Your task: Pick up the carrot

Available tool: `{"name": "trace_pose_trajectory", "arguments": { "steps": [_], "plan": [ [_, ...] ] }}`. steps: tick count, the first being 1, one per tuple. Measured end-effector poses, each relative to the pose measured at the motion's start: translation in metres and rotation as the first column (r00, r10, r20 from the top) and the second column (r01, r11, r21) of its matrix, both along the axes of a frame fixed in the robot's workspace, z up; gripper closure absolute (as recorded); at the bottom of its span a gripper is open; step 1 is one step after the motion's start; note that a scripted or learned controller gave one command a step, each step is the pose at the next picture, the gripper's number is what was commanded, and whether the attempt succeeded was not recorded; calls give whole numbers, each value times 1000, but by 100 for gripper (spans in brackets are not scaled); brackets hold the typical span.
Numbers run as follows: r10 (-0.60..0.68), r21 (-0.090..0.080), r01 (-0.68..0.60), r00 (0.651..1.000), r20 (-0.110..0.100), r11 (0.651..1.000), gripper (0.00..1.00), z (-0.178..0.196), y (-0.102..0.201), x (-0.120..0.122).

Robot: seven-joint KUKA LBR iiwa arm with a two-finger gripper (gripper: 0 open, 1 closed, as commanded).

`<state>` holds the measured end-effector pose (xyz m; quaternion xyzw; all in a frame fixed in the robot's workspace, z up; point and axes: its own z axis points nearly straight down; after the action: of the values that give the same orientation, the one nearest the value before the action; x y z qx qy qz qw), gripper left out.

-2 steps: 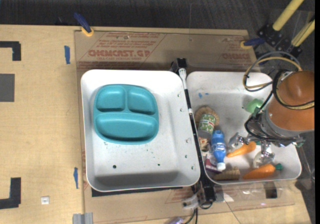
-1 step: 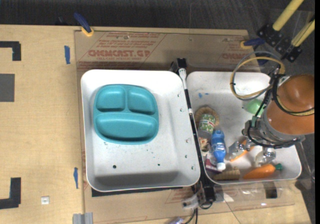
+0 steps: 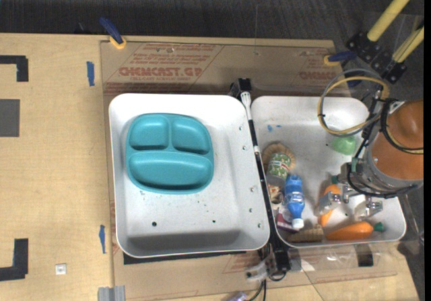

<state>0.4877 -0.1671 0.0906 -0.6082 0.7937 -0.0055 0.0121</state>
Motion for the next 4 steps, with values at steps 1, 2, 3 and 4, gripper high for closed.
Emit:
{"name": "trace_pose_trajectory", "arguments": {
  "steps": [1,2,3,4],
  "plan": [
    [-2,2,2,1000,7,1000,100,12,2,2],
    [318,-16,-318,948,-3,948,100,2,17,0],
    [970,-21,-970,242,-15,242,100,1,40,-2],
    [970,-20,-970,243,-19,243,0,0,37,-3]
  ]
}}
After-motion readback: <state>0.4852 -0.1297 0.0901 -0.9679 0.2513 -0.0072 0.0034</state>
